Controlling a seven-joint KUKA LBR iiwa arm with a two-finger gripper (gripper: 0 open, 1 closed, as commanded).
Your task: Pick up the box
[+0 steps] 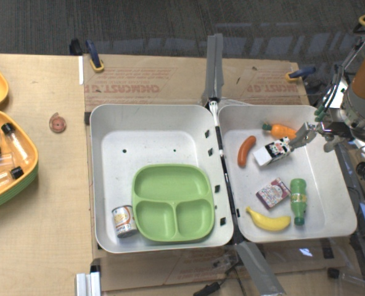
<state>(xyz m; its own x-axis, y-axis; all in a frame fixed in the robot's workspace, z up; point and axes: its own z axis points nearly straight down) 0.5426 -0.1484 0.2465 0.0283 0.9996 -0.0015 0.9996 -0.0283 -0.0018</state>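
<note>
The box [273, 193] lies flat on the floor of the right bin [336, 224], towards its near side; a small carton with a reddish printed face, turned a little askew; the green bottle [298, 201] is just beside it on the right and the banana [268, 220] close on its near side. I would guess it is light and stiff, thin card that would dent under a hard squeeze; its printed face looks smooth, so a grip across the two narrower edges seems safer than trying to catch it by the flat top; the side facing the bottle leaves little room for a finger.

The tool [307, 134] is over the far part of the same bin, reaching in from the right; its tip sits by a small white and black object [274, 151], near the carrot [280, 130]; whether its fingers are spread or together I cannot tell from here. The box is well apart from it, nearer to me and a little left; the sausage [246, 150] lies further left.
</note>
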